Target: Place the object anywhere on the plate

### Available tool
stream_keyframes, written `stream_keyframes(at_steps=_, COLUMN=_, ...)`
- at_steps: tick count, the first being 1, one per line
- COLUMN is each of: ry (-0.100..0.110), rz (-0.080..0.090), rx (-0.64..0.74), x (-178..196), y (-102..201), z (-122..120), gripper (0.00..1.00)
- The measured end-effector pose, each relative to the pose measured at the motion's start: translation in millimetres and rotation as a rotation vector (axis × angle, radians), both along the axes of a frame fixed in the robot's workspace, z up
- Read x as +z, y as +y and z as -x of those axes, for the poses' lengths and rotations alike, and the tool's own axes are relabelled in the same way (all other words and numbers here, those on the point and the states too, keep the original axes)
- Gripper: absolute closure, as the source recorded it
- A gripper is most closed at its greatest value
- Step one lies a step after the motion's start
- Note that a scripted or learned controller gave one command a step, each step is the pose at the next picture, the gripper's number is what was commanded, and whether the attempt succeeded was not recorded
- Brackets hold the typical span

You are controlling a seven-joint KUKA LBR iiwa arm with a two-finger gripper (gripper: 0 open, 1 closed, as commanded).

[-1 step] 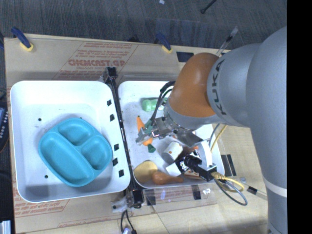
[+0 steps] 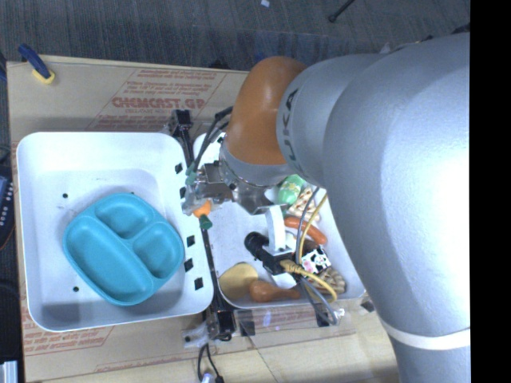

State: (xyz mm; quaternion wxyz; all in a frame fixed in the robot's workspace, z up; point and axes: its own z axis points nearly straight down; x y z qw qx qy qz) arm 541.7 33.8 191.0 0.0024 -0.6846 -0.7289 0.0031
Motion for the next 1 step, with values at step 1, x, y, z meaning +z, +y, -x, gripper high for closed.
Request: stream_keyframes(at_steps=1, ry=0.0, rz=0.0, rx=-0.002, x=0.0, y=-0.8, z=0.1, gripper=0.0)
